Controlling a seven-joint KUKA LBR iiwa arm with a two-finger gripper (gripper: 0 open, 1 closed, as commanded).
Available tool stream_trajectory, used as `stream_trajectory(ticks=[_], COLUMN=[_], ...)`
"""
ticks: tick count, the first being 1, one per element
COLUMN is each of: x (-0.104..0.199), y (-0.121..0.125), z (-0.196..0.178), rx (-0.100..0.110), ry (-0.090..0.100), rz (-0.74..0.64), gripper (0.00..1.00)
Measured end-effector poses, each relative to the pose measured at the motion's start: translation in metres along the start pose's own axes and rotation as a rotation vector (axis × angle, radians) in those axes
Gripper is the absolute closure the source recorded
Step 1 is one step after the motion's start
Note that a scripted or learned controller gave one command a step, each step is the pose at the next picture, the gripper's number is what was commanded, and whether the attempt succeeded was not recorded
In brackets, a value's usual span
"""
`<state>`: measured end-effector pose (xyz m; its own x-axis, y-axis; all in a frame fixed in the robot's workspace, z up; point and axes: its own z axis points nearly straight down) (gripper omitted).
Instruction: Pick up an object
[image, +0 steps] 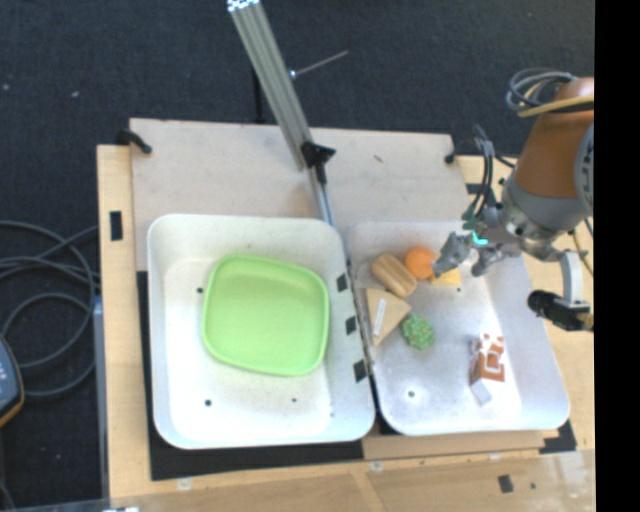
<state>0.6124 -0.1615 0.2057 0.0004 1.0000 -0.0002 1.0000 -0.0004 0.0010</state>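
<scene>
Dark carpet surrounds the wooden bench (240, 165), which bears two shallow white bins side by side. We see a green plate (266, 314) lying flat in the left bin (170, 400). All the loose pieces sit in the right bin (530, 400): a tan bread roll (393, 274), an orange ball (420, 263) touching it, a small yellow piece (449, 277) just beside the ball, a wedge of cheese (385, 316), a green broccoli floret (419, 333) and, well apart near the far side, a red-and-white carton (488, 362).

Our gripper (466, 252) hangs over the upper part of the right bin, next to the orange ball and the yellow piece. Its fingers look parted, though the view is coarse there, and nothing sits between them.

We judge the ball or the yellow piece to be the nearest target. To do this well, we should centre the fingers over one item alone, since the ball, roll and yellow piece crowd together. We should descend straight, keep clear of the bin wall, and close only once the fingers straddle it. The round ball may roll aside.
</scene>
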Motion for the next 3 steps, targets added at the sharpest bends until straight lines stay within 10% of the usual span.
stream_trajectory(ticks=[3], x=[-0.002], y=[-0.003], z=[0.104], rx=[-0.002], ry=[-0.001], rz=[0.0], gripper=[0.0])
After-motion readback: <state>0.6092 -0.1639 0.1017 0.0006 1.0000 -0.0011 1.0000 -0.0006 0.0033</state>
